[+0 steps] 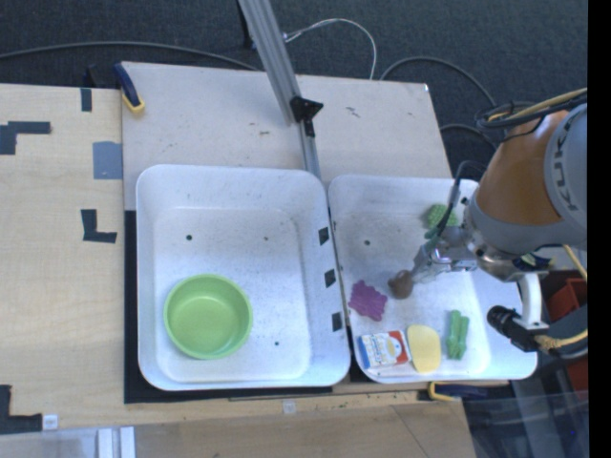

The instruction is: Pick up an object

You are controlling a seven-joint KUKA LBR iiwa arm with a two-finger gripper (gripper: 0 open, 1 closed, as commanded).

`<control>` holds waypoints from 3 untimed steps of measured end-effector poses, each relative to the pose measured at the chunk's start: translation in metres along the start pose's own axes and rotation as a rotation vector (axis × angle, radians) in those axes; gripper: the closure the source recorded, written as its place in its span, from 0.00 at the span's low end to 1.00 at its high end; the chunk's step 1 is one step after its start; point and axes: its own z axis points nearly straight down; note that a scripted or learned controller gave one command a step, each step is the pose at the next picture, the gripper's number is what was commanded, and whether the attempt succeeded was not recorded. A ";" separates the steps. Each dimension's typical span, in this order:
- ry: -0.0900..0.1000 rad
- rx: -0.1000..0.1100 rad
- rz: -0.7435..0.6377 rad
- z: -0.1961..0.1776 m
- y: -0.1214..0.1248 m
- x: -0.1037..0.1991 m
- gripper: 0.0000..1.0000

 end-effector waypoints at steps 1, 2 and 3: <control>0.000 -0.001 0.000 -0.052 0.001 0.000 1.00; 0.003 0.003 -0.005 -0.062 -0.001 0.056 1.00; 0.002 0.006 -0.005 -0.062 -0.013 0.108 1.00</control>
